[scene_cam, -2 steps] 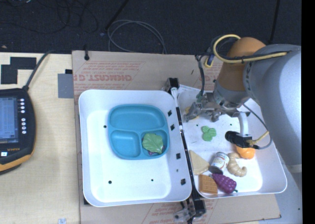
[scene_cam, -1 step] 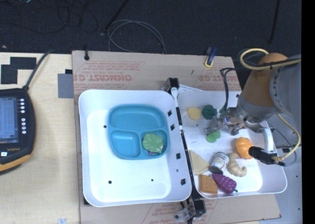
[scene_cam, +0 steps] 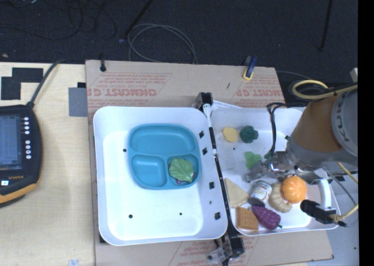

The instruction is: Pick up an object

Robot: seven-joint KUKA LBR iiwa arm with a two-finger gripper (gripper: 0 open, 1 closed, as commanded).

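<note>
Nearest the lens, a cracker [scene_cam: 246, 219] and purple grapes [scene_cam: 266, 217] lie in the right bin [scene_cam: 280, 116] with the other toys, none lifted yet, while the gripper [scene_cam: 264, 167] hangs low beside a green piece [scene_cam: 253, 158], its spread impossible to tell

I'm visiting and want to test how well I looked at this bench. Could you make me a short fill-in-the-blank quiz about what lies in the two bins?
1. The blue divided tray lies in the ____ bin as the camera sees it.
2. The leafy piece in that tray is coloured ____.
3. The gripper hangs over the ____ bin.
4. The round fruit near the bottle is coloured ____.

Missing words: left; green; right; orange
</note>
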